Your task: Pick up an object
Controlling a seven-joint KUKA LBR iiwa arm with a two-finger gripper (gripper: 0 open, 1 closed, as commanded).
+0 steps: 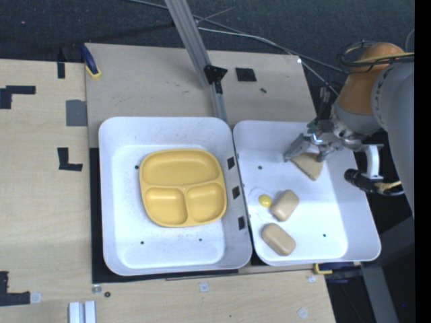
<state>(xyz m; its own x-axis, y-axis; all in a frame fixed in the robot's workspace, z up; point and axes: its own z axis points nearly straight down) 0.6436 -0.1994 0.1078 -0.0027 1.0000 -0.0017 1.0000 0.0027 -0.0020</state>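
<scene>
On the left, a white bin (114,180) holds a yellow tray (182,186) with three compartments, lying flat near its middle. Right of it, the second bin (350,237) holds a small yellow piece (265,200) touching a tan block (285,204), with another tan block (278,239) just below them. Higher up sits a tan wedge (311,167); the gripper (315,148) hangs directly over its top edge, fingers spread to either side, pinching nothing. From the right, the arm (380,93) reaches in, its wrist bent down toward the bin.
</scene>
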